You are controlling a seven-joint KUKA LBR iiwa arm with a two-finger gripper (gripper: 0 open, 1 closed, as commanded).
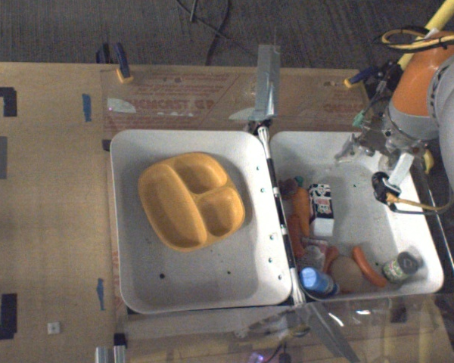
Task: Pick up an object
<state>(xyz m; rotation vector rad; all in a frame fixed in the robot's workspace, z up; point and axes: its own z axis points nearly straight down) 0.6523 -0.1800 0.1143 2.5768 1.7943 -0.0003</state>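
**Claw over the far end of the right bin, objects clustered at the near end**

The brown worktop (45, 203) carries two white bins side by side. The left bin (125, 233) holds one thing, a yellow divided plate (191, 200), lying flat near its middle. My arm (420, 89) enters from the right, above the right bin (352, 199).

My claw (367, 144) sits over the far part of the right bin, close to its far rim. I cannot tell how far it is open, and I see nothing held in it.

The pickable things lie apart from the claw, nearer the camera. A black-and-white carton (320, 199) is closest, towards the divider, with an orange carrot-shaped piece (297, 206) just beside it and a white block (322, 228) touching its near end. Along the near rim lie a blue-capped bottle (312, 279), a tan round piece (348, 276), an orange sausage-shaped piece (368, 267) and a small round can (405, 265).
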